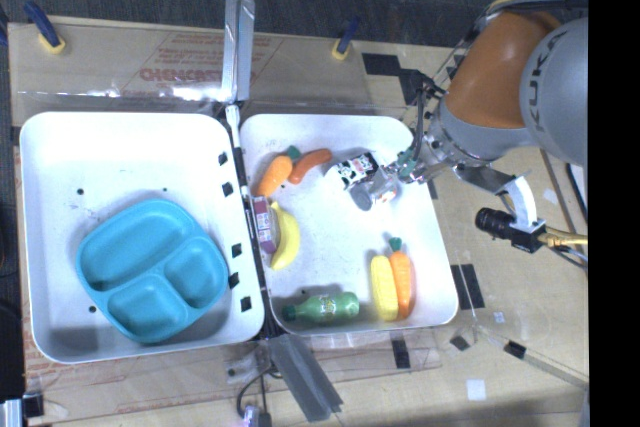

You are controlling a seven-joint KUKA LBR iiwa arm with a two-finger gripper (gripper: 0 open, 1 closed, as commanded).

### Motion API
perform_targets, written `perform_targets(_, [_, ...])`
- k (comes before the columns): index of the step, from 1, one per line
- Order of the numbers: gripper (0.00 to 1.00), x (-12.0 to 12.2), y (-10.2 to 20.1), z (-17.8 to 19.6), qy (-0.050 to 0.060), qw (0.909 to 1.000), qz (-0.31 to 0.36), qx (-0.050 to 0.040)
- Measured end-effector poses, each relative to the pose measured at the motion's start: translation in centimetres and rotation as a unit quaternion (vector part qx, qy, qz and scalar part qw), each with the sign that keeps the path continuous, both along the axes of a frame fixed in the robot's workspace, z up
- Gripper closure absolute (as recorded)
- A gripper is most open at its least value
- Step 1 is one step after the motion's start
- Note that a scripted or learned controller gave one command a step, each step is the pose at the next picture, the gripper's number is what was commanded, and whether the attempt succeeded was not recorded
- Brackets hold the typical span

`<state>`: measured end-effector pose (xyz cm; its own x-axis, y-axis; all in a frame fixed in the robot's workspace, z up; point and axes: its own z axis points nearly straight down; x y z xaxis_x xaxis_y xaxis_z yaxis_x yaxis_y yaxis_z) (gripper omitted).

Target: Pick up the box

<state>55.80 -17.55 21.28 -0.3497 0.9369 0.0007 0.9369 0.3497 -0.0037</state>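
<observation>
A small black-and-white box [353,167] lies in the right bin [436,245], near its far right side. My gripper [373,191] hangs low just to the front right of this box, touching or nearly touching it. The arm [505,85] reaches in over the bin's right rim. A thin maroon box [263,223] lies along the bin's left wall beside a banana [286,237].
The right bin also holds an orange carrot [273,173], a red sausage [311,162], a green bottle [325,307], a yellow corn cob [383,288] and a second carrot [402,279]. A blue divided plate [150,267] sits in the left bin [50,165].
</observation>
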Motion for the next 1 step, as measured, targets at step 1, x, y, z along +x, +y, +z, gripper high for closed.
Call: perform_targets(1, [1.00, 0.06, 0.04, 1.00, 0.000, 1.0000, 0.002, -0.0003])
